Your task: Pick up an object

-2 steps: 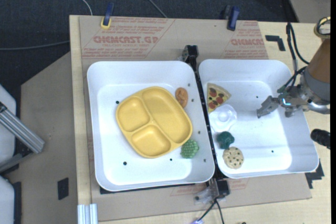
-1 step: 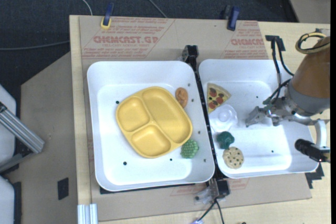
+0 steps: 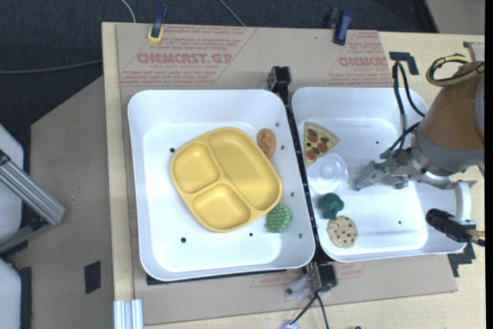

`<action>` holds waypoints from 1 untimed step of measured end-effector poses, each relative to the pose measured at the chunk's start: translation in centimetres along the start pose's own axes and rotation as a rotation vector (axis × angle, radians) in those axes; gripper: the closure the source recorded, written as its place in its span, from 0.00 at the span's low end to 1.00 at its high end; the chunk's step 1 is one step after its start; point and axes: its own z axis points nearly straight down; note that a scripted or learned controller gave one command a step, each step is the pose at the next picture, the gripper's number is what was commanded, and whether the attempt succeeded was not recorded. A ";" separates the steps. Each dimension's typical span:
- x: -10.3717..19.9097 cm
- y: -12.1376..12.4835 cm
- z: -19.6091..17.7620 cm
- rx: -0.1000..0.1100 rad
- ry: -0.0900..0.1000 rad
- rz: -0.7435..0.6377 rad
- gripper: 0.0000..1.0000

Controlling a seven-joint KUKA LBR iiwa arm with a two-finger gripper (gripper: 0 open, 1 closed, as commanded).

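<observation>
In the right bin [image 3: 385, 243], a cookie [image 3: 342, 230] lies nearest, a teal piece [image 3: 331, 204] just beyond, then a clear cup [image 3: 331, 168] and pizza slice [image 3: 317, 141]. The gripper [image 3: 368, 176] (finger state unclear) hovers right of the cup, holding nothing visible.

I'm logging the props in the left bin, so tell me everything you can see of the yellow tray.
The yellow divided tray looks like matte plastic, with rounded corners and three compartments, all bare. It lies flat, turned at an angle, in the middle of the left bin. A green broccoli toy sits against its lower right edge.
</observation>
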 end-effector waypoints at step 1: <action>0.0 0.1 -1.1 -0.003 -0.001 0.000 1.00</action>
